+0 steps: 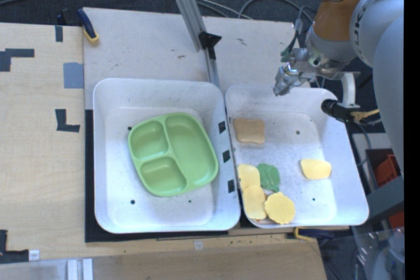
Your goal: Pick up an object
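Gripper (283, 85), a small metal two-finger unit below the grey wrist, hangs over the far rim of the right-hand shallow white plastic bin (341, 160), near that bin's far-left corner. Finger state: cannot tell; the tips are too small and blurred against the rim. Nothing visible between them.

Candidate objects, all in the right bin:
- tan square bread-like slice (249, 130), flat on the floor, nearest to the gripper, toward the camera and slightly left of it, apart from it.
- pale yellow wedge-shaped piece (315, 169), alone on the bin's right side, well apart from the gripper.
- cluster at the near-left corner: small green leaf-shaped piece (268, 176), touching a yellow rounded slice (248, 176), a second yellow slice (254, 202) and a round yellow disc (280, 208). Farthest from the gripper.

Left-hand shallow white bin (105, 141) holds a light green three-compartment plastic tray (172, 154), lying flat and turned at an angle.
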Tool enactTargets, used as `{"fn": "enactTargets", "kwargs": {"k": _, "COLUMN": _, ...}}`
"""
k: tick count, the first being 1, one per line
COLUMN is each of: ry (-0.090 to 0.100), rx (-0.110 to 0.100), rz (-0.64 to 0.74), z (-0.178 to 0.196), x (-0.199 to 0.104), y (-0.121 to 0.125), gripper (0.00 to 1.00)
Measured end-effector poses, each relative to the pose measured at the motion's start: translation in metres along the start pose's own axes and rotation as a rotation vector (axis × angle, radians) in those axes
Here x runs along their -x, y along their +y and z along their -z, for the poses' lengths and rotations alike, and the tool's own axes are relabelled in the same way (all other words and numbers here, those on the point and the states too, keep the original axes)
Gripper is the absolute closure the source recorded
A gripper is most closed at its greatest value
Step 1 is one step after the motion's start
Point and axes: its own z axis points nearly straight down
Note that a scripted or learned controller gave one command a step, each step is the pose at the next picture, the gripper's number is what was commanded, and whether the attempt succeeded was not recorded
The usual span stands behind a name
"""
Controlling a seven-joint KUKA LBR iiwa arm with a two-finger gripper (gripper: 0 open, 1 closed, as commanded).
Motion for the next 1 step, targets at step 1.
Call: {"fn": "enactTargets", "kwargs": {"k": 1, "ry": 0.003, "rx": -0.005, "rz": 0.006, "z": 0.0098, "x": -0.0626, "y": -0.0043, "gripper": 1.0}}
